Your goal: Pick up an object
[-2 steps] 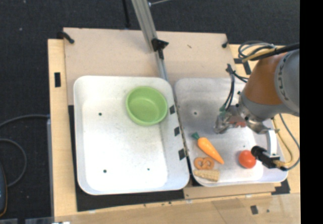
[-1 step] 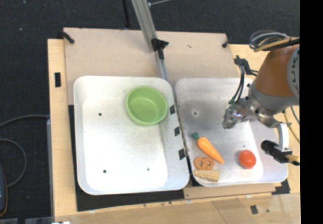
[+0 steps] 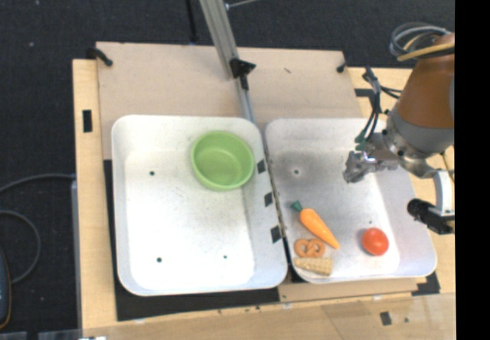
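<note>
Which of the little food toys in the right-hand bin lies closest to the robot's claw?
The carrot, orange with a green top, lies closest to the gripper. The red tomato and the pretzel sit farther toward the bin's near edge.

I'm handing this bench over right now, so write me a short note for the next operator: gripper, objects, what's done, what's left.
Gripper: above the right bin, upper part, nothing seen in it; finger state unclear.
Right bin, near edge: toy carrot, red tomato, pretzel, cracker-like piece.
Left bin: green bowl at its far right.
Done: no pick yet.
Left: descend on an object, probably the carrot or tomato, grasp and lift.
</note>
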Controlling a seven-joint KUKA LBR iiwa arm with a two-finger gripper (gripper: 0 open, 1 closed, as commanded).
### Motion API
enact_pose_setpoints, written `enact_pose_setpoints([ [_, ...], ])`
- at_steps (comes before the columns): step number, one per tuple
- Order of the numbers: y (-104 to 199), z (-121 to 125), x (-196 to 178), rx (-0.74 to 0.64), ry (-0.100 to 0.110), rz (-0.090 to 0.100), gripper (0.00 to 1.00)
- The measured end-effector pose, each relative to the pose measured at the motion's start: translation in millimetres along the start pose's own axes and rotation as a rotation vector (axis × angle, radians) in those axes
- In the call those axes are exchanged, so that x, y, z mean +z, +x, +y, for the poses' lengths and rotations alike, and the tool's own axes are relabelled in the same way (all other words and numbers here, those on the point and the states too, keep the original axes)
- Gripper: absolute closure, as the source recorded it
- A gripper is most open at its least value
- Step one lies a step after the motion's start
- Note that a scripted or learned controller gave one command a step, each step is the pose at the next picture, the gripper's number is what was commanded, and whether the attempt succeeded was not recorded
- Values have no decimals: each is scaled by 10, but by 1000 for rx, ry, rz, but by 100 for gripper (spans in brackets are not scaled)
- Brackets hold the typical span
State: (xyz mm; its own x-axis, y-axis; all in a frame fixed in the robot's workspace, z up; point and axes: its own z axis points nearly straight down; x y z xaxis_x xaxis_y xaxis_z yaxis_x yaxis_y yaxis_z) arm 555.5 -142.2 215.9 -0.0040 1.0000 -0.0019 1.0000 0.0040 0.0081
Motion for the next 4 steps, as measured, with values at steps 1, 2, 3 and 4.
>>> enact_pose_setpoints([
  [1, -11, 18, -251, 0, 2, 1, 100],
  [2, 405, 286, -227, -3, 6, 3, 100],
  [3, 956, 442, -146, -3, 6, 2, 100],
  [4, 1423, 674, -266, -4, 4, 3, 100],
])
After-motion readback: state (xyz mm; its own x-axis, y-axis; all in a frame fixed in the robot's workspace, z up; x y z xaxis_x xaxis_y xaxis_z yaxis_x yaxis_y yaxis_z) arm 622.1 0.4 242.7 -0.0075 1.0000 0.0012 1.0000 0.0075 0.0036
